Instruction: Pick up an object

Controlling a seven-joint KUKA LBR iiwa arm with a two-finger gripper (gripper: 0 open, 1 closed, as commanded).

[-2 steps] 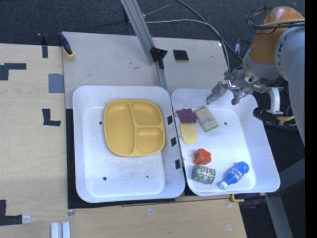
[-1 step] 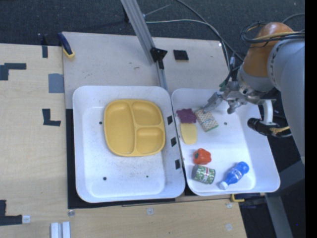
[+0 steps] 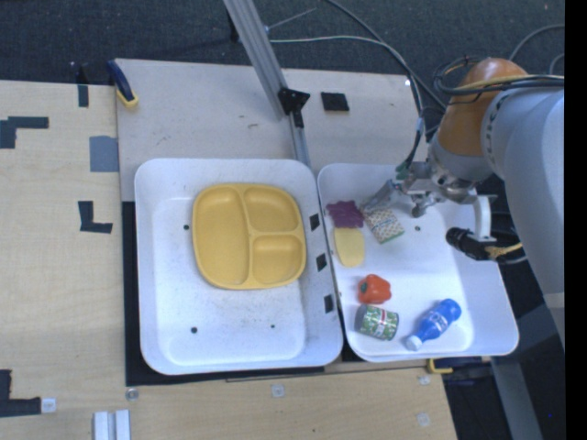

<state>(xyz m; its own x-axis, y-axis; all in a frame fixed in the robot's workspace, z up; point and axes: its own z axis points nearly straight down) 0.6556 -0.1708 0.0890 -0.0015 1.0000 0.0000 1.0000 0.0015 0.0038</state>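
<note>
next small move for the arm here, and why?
Probably ease the gripper down and slightly left onto the patterned packet. The gripper hovers at the upper part of the right bin, with that packet the nearest thing just below it; the purple item and yellow block lie further left. Nothing shows between the jaws yet.

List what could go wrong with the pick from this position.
The pincer hangs over the right bin beside the patterned packet, which touches the purple block and sits near the yellow block. Risks, as I judge them: closing on two items at once, or nudging the packet aside and closing on nothing.
</note>
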